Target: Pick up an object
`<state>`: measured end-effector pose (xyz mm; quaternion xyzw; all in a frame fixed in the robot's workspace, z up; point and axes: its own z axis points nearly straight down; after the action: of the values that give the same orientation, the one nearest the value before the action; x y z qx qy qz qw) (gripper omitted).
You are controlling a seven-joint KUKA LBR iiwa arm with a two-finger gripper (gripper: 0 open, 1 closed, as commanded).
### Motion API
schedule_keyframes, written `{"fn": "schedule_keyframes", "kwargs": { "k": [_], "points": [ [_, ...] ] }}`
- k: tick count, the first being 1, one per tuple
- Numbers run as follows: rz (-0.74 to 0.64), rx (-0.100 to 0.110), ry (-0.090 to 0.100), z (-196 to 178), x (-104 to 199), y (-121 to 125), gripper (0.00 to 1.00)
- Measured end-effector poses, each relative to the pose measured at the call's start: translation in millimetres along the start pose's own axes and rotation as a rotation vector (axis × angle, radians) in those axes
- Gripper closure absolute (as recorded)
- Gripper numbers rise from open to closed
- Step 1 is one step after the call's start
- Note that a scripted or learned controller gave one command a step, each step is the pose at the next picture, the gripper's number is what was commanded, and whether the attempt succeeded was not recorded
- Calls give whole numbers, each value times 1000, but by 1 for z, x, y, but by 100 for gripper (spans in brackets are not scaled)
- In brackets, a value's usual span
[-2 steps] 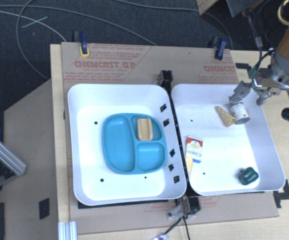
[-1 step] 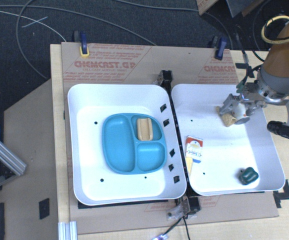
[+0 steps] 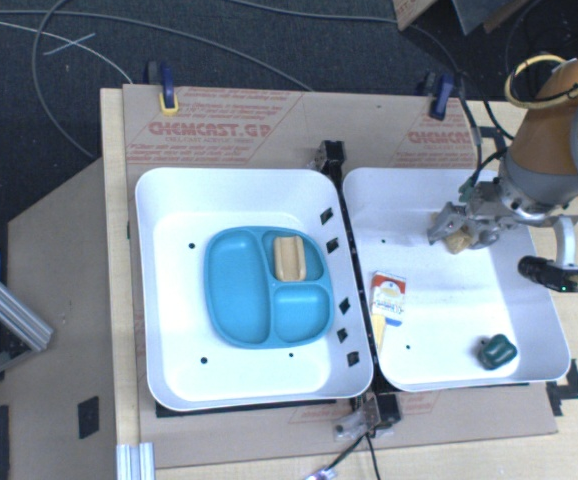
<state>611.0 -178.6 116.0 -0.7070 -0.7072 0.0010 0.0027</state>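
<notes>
A small tan object [image 3: 458, 240] sits right at the tip of my tool [image 3: 456, 232], over the upper part of the right bin [image 3: 529, 368], and it is the nearest candidate for the pick. From this slanted view I cannot tell whether it is between my fingers or just lying on the bin floor beneath them, and I cannot tell whether my tool is open or closed on anything. So I judge the pick as under way at best, not proven done: my arm is over the right bin, low and on target, but nothing shows a secure hold or a lift.

Further out in the same bin lie a small card or packet with a red top [image 3: 388, 299], near the left wall, and a dark green object [image 3: 497, 350] toward the near right corner; both are well apart from my tool. In the left bin [image 3: 159, 268] a blue divided plate [image 3: 259, 288] carries a pale wooden block [image 3: 288, 258] in its upper right compartment.

What remains, as I read it, is to confirm the grip on the tan piece and raise it clear of the bin above the tabletop [image 3: 119, 228].
</notes>
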Motion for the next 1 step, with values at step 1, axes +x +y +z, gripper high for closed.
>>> {"fn": "schedule_keyframes", "kwargs": {
  "k": [1],
  "points": [
    [0,-7,-1,-14,0,2,100]
  ]
}}
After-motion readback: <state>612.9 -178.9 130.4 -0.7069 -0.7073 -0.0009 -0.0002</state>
